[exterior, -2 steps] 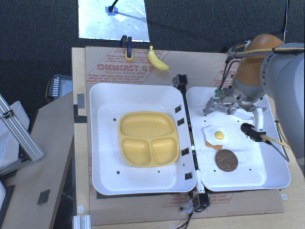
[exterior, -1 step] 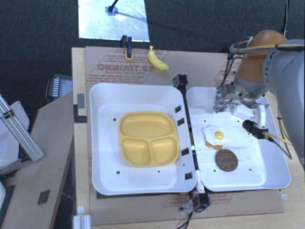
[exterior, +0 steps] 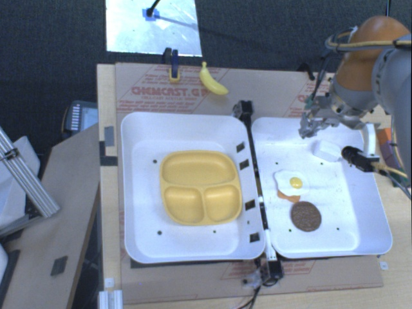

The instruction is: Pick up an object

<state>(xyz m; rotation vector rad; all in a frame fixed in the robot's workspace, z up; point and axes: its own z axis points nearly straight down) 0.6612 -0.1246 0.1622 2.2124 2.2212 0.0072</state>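
- Gripper (exterior: 309,129) is hanging over the far end of the right bin (exterior: 370,237), near that bin's back wall; the arm (exterior: 367,63) is reaching in from the right.
- Whether the gripper is wide, narrow or carrying anything cannot be told; it is reading as a dark, blurred cluster against the white floor.
- Candidate things are all lying in the right bin: a small white block (exterior: 326,150), a fried egg (exterior: 290,185) resting on a toast-coloured slice, and a brown round patty (exterior: 306,216).
- The white block is sitting just beside the gripper, toward the near-right of it. It is the closest pick, but it is showing faintly against the bin, so its long axis is hard to judge; it seems to be running roughly across the bin.
- The egg is lying farther toward the camera from the gripper, and the patty farther again, just beside the egg's near edge.
- Judgement: the coming move is turning on a short shift toward the near-right and then a descent onto the block; the egg or patty would be calling for a longer pull toward the near side.
- Left bin (exterior: 138,237) is holding a yellow divided tray (exterior: 199,187), well apart from the gripper, across the centre divider (exterior: 251,166).
- A banana (exterior: 212,81) is lying outside the bins on the cardboard backing (exterior: 270,85).
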